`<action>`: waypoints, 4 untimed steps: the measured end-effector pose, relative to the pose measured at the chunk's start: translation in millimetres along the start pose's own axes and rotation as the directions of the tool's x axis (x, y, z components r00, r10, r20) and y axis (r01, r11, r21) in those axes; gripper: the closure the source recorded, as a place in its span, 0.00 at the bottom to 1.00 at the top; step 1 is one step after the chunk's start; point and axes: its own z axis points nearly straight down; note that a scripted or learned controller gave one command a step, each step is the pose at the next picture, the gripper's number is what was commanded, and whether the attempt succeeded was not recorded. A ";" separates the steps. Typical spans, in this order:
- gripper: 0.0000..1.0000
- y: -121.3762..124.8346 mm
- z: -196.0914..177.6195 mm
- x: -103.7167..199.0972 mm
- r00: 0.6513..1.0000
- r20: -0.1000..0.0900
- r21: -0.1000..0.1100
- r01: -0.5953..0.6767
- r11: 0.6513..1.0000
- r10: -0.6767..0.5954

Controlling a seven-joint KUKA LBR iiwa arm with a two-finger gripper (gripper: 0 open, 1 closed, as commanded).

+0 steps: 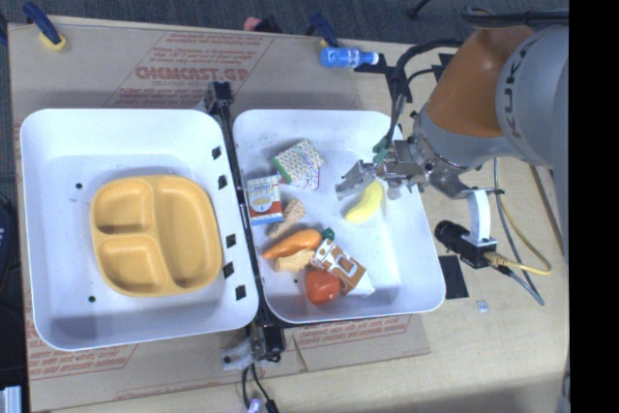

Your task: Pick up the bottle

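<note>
The table (116,63), covered with printed cardboard, carried two shallow white bins side by side. The left bin (58,160) held a yellow divided plate (155,232). The grey arm (513,92), with its orange band, reached in from the right over the right bin (416,276). The hand (372,177) hung above the bin's right half, just over a yellow banana (366,205); whether it was clenched or released could not be told. Near the bin's middle lay a patterned box (300,164), a small carton (263,198), an orange carrot (290,244), a red tomato-like piece (322,287) and a brown-and-white packet (340,266). No item in the bin could be identified with certainty as the bottle. A blue clamp (340,58) sat on the table beyond the right bin.
</note>
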 end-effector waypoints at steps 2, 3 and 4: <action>0.00 59.2 -232.4 99.8 1.000 0.002 -0.004 -0.015 1.000 0.015; 1.00 59.4 -242.2 100.9 1.000 0.003 -0.001 -0.008 1.000 0.008; 1.00 14.9 -167.1 72.4 0.946 0.001 0.000 -0.323 0.946 0.323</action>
